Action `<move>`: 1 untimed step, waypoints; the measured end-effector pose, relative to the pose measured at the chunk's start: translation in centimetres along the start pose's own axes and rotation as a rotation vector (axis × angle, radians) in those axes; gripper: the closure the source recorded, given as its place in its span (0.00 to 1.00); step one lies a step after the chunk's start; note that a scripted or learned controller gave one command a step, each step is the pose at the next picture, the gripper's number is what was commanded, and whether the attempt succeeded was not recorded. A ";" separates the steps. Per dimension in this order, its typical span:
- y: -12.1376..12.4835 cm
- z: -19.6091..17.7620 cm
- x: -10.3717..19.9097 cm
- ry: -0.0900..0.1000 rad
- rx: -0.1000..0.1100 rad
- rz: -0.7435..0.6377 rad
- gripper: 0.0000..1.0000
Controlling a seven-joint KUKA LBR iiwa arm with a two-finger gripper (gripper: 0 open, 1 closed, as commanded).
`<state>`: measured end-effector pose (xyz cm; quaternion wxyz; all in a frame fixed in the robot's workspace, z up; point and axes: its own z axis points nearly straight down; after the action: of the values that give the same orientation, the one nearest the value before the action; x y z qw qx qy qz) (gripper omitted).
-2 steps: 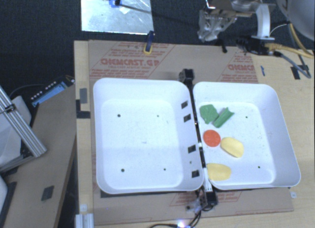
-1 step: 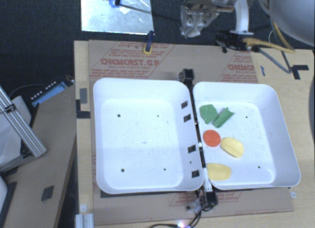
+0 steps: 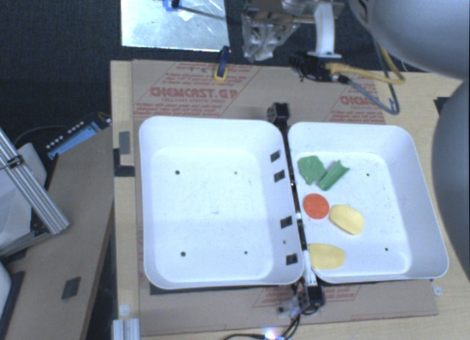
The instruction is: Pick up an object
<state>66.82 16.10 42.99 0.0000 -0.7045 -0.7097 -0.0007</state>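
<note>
We see the gripper (image 3: pixel 261 41) parked beyond the bins; its opening seems indiscernible, leaving the right bin's (image 3: pixel 411 206) objects unobstructed.

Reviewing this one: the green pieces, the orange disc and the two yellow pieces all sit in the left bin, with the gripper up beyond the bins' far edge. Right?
Not quite. The camera view shows the green pieces, the orange disc and the two yellow pieces in the right bin, not the left bin. The gripper is indeed up beyond the bins' far edge.
</note>
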 end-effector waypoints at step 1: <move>-0.3 -1.3 3.9 0.001 -0.002 0.002 1.00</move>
<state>66.53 19.99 44.30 -0.0006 -0.7050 -0.7092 -0.0018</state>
